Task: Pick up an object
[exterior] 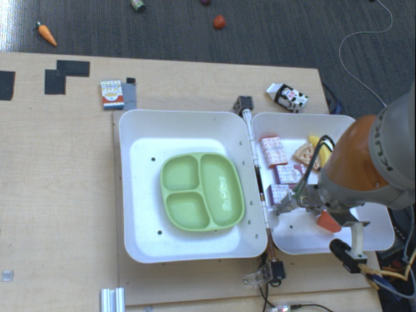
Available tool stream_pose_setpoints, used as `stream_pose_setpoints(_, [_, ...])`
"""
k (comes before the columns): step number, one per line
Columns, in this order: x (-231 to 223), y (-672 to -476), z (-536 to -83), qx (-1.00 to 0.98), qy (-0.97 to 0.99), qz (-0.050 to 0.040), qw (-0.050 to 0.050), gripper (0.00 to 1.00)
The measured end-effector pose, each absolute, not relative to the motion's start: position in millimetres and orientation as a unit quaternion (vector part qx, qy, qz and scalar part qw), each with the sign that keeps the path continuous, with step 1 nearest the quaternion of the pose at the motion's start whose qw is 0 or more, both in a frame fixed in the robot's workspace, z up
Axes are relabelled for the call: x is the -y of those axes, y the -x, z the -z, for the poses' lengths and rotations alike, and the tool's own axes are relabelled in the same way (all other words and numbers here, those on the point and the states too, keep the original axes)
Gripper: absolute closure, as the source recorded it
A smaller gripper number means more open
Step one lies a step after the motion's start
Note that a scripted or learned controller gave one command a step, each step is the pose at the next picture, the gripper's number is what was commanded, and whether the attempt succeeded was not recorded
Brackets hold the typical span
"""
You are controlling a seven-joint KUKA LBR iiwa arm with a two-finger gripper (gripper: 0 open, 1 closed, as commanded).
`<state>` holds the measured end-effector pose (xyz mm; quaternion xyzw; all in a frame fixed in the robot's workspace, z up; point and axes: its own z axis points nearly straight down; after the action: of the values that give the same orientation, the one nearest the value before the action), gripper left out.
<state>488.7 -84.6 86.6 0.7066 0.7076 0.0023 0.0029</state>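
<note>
Well left of the gripper (286, 205) lies a pale green three-compartment plastic plate (202, 192) in the left white bin (136, 174). Pink patterned packets (276, 161) sit just above it. A small red-orange object (328, 223), half hidden by the grey arm (370, 161), lies just right.

We see a pale green divided plate (202, 192) in the left white bin (140, 239). Right of that plate, the right white bin (296, 239) holds pink-and-white patterned packets (273, 151), a purple packet (286, 174), a yellow item (316, 142) and a red-orange piece (328, 223). Above the plate lie a red, white and blue box (112, 94) and a black-and-white spotted pack (288, 97), perhaps cow-patterned. The arm's band (354, 158) is orange.
</note>
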Motion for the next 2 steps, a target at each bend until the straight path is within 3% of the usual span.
stream_pose_setpoints(1, [84.1, -491.0, -97.9, -0.709, -0.705, -0.0045, 0.005, 1.0])
stream_pose_setpoints(2, [84.0, -491.0, -97.8, -0.709, -0.706, -0.0045, 0.005, 0.0])
